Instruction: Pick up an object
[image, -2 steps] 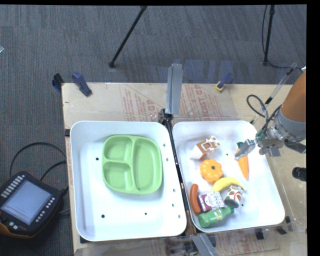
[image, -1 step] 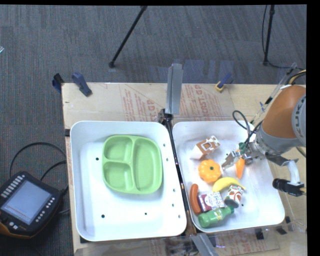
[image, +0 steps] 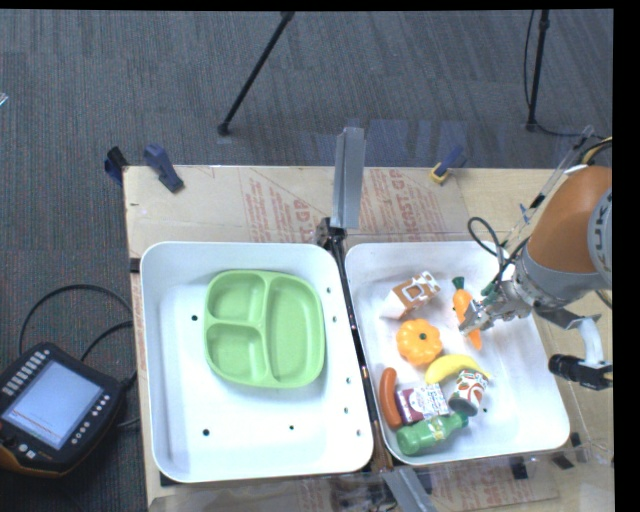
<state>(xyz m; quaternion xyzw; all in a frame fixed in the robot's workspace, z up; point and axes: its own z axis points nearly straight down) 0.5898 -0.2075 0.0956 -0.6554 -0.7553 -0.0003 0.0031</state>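
Carrot (image: 463, 306) at pincer (image: 474, 318) tips, in right bin (image: 545, 400); long axis near upright in view, green top pointing away. Pincer spread unclear. Pumpkin (image: 419, 342) left of pincer, banana (image: 455, 367) below.

You have even, diffuse overhead lighting. The two white bins (image: 160, 300) read bright, near washed out, with mild glare on their floors. Shadows are soft and short beneath the green tray (image: 265, 328). The carpet (image: 120, 90) stays dim. Overall sharpness is modest; fine detail is soft.
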